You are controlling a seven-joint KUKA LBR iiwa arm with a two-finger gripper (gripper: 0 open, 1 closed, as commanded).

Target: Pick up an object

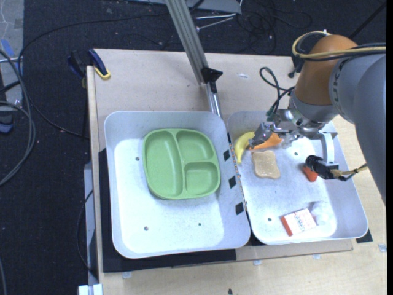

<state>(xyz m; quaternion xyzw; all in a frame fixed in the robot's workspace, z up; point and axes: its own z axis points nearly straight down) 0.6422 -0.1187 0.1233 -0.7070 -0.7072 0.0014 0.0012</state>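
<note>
Hand: the hand [274, 131] sits low at the right bin's [350, 217] 11 o'clock corner; its opening cannot be told.
Carrot: an orange carrot-like piece [268, 143] lies directly under it, touching the banana [243, 145] at its 9 o'clock.
Handling: probably light, stiff, slippery plastic; grip across the thick middle.
Neighbours: bread slice [266, 164] just at 6 o'clock; small box [299, 221] well apart.

The arm [362, 85] is cut off by the right edge. The gripper [273, 131] hides part of the orange piece [267, 144] and the banana [243, 145].
</note>
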